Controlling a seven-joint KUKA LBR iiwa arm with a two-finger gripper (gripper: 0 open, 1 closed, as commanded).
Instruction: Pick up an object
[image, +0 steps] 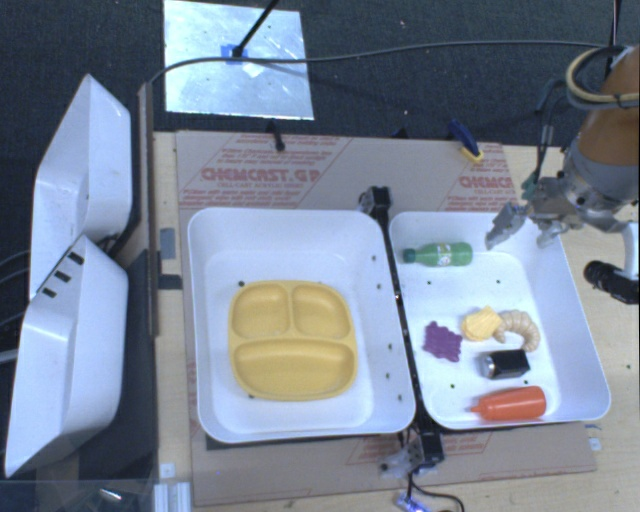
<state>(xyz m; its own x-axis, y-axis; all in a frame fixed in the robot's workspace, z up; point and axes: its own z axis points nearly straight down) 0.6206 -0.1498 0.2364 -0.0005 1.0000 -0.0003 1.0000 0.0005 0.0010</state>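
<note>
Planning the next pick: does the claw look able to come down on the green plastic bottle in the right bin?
Probably yes. The green plastic bottle lies alone near the back of the right white bin, nothing over or against it, and the claw hangs just to its right with open fingers.

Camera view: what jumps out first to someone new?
The yellow divided tray sits alone in the left bin. The right bin holds a cluster: green bottle near its far end, purple piece, black block and orange-red bottle nearer the camera. The gripper, open, hovers above that bin's far right corner.
</note>
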